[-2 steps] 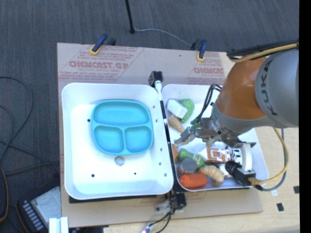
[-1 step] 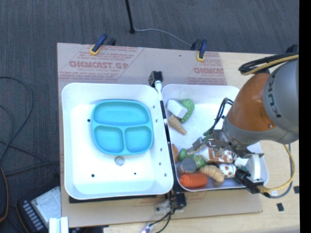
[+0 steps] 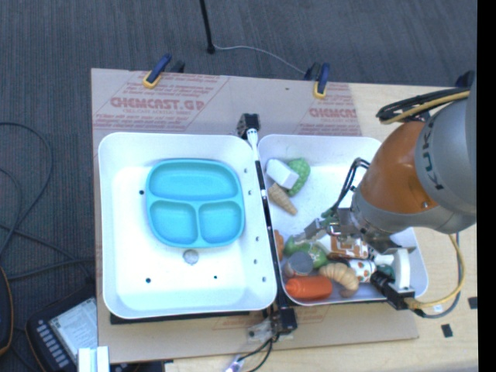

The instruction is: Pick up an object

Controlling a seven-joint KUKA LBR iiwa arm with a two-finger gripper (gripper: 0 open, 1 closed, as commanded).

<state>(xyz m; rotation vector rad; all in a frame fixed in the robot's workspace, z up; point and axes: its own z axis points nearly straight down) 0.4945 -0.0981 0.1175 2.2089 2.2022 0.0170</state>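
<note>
I am down inside the right bin (image 3: 325, 141), with my fingers (image 3: 335, 235) low over the crowded near end of it, so I judge this to be the reaching or closing step of a pick and not yet a lift. My wrist and the clutter under it hide the tips, and I cannot tell how far open my fingers are or whether anything sits between them. The likely targets lie right around me: a green piece (image 3: 299, 246) just to the left of my fingers, a grey round piece (image 3: 297, 266) below that, a red piece (image 3: 310, 288) and a tan roll (image 3: 342, 273) nearer the bin's front wall. Farther off, towards the back of the bin, a green and white lump (image 3: 291, 172) and a small cone (image 3: 282, 201) lie apart from the pile. The left bin (image 3: 124, 231), well to my left, carries a blue divided tray (image 3: 194, 201), and both bins rest on the worktop (image 3: 155, 103). The pieces touch each other, so the next move calls for closing on one only, then rising straight up slowly; a neighbour could be dragged along, or the piece could slip out.
</note>
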